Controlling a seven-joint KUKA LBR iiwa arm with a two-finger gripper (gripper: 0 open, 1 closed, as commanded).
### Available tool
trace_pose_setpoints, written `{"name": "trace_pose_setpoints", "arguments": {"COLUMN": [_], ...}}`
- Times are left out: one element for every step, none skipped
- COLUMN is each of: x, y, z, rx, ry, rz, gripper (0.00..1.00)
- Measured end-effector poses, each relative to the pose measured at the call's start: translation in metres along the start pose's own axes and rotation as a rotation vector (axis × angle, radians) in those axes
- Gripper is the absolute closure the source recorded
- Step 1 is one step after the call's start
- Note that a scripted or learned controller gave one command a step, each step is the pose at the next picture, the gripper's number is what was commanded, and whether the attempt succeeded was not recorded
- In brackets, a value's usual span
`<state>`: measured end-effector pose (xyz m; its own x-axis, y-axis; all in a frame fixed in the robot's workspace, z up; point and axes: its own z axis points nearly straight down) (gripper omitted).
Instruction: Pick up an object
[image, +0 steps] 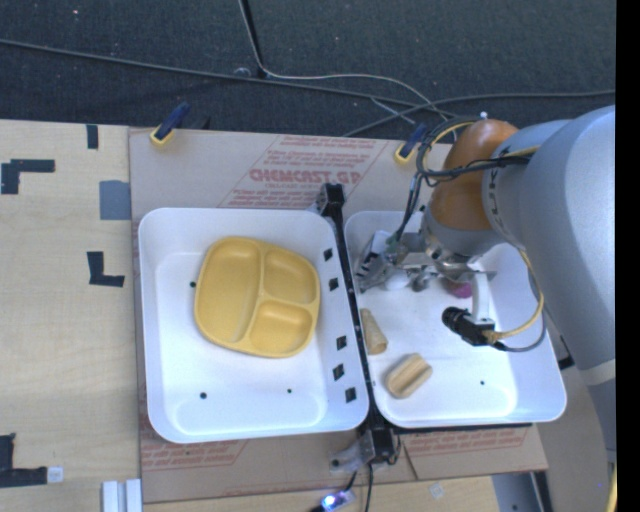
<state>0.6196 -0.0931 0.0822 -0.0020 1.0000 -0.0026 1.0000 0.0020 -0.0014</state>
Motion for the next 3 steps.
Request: {"name": "trace_pose_setpoints", "arguments": {"x": [-0.002,-0.008,-0.009], "y": [0.000,-0.005,-0.014], "z": [-0.013,-0.070,-0.118], "rx": [0.000,-0.004,-0.004], "ry": [-0.002,0.002,0.002], "rz": [0.002,0.002,0.001], "gripper": [1.00,1.00,1.00]}}
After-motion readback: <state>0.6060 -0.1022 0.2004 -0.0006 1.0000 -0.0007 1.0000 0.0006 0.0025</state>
